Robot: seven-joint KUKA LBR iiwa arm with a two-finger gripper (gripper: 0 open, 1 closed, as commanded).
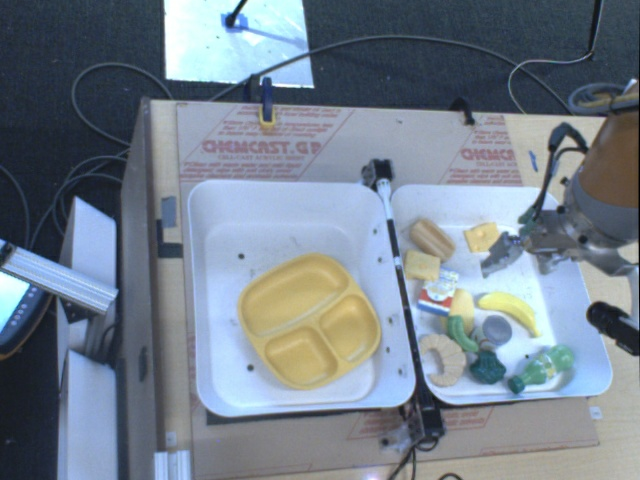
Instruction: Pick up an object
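Several toys crowd the right bin (600, 368). My pincer (503, 253) hangs above it, fingers parted, gripping nothing, beside the yellow cheese wedge (481, 236); the banana (510, 310) lies nearer. Risk: descending here, a finger strikes the wedge and skids it away.

Both white bins (215, 268) look like smooth moulded plastic with a faint sheen, and the yellow divided tray (308, 320) in the left one is the same kind of glossy plastic. The toy food in the right bin, such as the banana (510, 311) and the green bottle (540, 365), looks like shiny plastic too, while the table (330, 138) under the bins is covered in matt brown cardboard with red print. The arm's casing (607, 183) looks smooth, matt orange and grey.
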